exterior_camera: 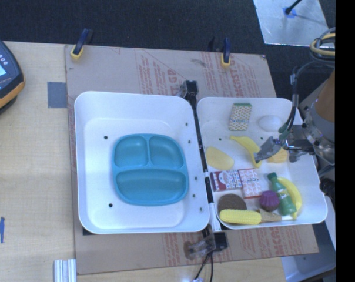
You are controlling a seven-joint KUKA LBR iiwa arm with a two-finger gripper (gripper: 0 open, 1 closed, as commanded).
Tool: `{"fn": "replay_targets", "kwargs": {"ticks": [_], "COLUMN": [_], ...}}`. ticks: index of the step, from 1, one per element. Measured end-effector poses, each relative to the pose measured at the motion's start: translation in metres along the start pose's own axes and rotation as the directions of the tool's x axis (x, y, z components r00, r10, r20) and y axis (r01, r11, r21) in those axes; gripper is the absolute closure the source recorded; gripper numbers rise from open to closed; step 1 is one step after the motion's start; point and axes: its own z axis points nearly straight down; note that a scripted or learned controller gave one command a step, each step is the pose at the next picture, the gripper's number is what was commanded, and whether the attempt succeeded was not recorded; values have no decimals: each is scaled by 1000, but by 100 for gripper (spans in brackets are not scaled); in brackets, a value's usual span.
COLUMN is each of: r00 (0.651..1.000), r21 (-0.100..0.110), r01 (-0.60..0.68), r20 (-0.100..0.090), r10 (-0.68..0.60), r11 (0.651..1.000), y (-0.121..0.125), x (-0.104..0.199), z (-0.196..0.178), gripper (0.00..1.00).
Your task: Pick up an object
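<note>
**Trainee:** Where are you on this pick?

**Me:** I have the gripper (267,153) low over the right bin (215,111), near its right wall. The jaws stand slightly apart and I see nothing between them. Their tips sit just beside a small yellow piece (278,155) and close to the lower end of the curved banana (246,146).

**Trainee:** So which object do you go for?

**Me:** I judge the small yellow piece the natural target, since it lies right at the tips. From this slanted view I cannot tell whether they touch it or hover above it.

**Trainee:** How do you do it well?

**Me:** I centre the jaws over the piece so one finger comes down on each side, not on top of it. I keep clear of the banana, or I nudge it and skew the grasp. The bin wall is near, so I descend straight and close only once the tips reach the bin floor.

**Trainee:** And the crowded corner?

**Me:** I leave it. The green bottle (283,195), purple ball (269,200) and corn cob (240,217) sit packed together, poor for a clean grip. The left bin (89,175) carries the blue divided plate (150,169), too flat to pinch.
</note>
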Motion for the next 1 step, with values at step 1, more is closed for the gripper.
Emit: {"fn": "replay_targets", "kwargs": {"ticks": [1], "r00": [1000], "r21": [2], "r01": [4], "r20": [1], "r10": [-4], "r11": [1000], "y": [62], "x": [4], "z": [94], "gripper": [0]}}
